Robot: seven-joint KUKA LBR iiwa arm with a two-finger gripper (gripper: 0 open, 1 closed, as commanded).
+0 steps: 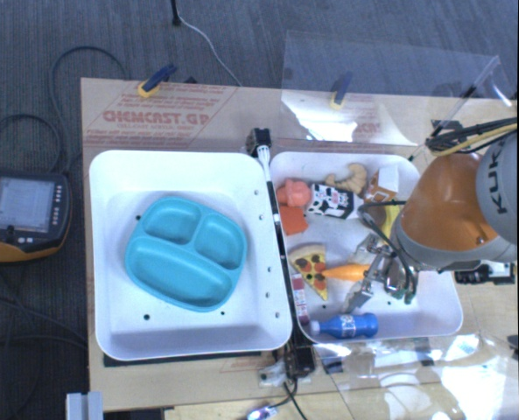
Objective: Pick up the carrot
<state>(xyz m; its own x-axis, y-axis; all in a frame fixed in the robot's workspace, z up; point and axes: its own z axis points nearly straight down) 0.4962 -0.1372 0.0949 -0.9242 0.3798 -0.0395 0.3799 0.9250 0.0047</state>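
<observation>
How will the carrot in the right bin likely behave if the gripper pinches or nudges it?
The carrot looks like a smooth, tapered toy, so it is probably stiff and light. Its round shape may let it roll or slip. It lies beside the pizza slice, which a nudge from the gripper could shift.

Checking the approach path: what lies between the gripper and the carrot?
In the camera view nothing lies between them: the gripper hangs right at the carrot's right end. The pizza slice lies on the carrot's far, left side.

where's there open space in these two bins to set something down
The left bin has bare floor all around the blue plate, widest along its front edge and left wall. The right bin is crowded: pizza slice, carrot, blue bottle and the gripper.
</observation>
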